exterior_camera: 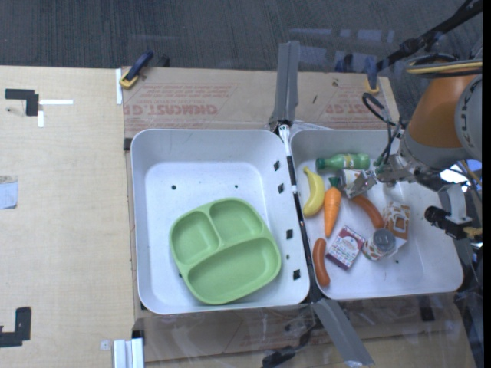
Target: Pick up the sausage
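The sausage [320, 261], a short red-orange link, lies along the left wall of the right bin [430, 282] near its front corner. My gripper [360, 182] hangs over the middle of that bin, up and to the right of the sausage and well apart from it. It is just above the top end of another orange-red elongated piece [369, 210]. Nothing shows as held.
Beside the gripper lie a carrot [331, 209], a banana [312, 192] and a green bottle [343, 161]. A small red box [345, 248], a round can [383, 241] and a packet [397, 219] sit right of the sausage. The left bin [153, 205] holds a green divided plate [225, 249].
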`<action>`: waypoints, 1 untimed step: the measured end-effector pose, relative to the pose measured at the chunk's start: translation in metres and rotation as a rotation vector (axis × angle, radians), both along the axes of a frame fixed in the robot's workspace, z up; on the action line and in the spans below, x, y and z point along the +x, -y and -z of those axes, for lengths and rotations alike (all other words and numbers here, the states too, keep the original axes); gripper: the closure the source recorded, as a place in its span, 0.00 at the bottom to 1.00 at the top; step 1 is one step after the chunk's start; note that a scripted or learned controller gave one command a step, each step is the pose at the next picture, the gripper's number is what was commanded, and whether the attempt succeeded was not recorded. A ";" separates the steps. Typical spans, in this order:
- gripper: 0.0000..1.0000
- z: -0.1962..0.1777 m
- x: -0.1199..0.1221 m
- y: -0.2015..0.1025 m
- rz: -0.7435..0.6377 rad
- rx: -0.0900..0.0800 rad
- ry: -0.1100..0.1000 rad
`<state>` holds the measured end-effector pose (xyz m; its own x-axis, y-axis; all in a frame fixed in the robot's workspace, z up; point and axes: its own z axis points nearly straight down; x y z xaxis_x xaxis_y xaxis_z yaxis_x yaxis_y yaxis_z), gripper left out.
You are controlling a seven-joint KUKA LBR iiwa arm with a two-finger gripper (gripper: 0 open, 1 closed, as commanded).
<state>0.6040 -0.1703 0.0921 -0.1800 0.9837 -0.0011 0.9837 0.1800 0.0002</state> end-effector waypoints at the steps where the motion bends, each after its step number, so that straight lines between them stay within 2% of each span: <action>1: 0.00 0.000 0.000 0.000 0.000 0.000 0.000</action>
